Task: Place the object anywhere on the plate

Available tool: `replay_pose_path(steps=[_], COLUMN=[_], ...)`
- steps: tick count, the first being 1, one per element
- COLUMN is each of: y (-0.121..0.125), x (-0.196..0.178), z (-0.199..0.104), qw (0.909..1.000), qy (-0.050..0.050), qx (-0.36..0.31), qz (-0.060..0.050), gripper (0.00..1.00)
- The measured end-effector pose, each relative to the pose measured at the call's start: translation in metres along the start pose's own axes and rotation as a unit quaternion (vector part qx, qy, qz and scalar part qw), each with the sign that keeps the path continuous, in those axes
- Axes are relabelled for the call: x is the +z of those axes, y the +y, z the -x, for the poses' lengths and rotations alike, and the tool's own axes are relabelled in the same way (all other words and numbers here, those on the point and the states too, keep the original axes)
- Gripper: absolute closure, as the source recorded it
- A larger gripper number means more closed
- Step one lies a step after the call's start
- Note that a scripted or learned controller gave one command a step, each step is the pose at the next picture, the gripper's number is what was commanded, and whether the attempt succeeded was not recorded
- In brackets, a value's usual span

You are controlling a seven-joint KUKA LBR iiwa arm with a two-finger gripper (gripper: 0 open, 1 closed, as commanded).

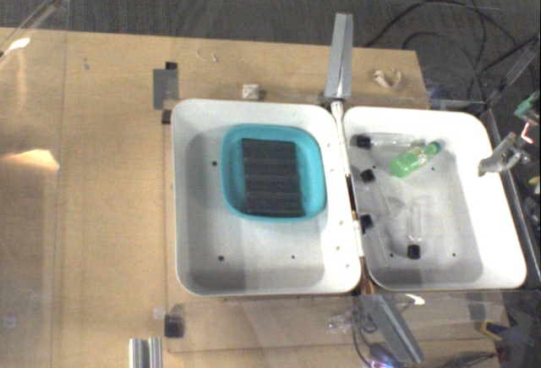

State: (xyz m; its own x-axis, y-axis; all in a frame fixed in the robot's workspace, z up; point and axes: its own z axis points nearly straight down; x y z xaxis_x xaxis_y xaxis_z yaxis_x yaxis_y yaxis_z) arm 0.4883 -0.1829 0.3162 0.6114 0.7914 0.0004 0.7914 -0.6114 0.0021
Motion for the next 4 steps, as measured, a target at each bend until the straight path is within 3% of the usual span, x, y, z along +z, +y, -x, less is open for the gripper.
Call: replay_pose_path(steps=[1,3,4], y=[0.007,0.01,0.011], x=[-0.12,-0.119,-0.129], z=[0.009,0.013,0.01], qw=[0.9987,0.9901,0.9909], qy=[0.001,0.0,0.0], qx=[0.051,0.14,0.135], qz=[0.002,0.001,0.002], gripper=[0.0,0.0,1.0])
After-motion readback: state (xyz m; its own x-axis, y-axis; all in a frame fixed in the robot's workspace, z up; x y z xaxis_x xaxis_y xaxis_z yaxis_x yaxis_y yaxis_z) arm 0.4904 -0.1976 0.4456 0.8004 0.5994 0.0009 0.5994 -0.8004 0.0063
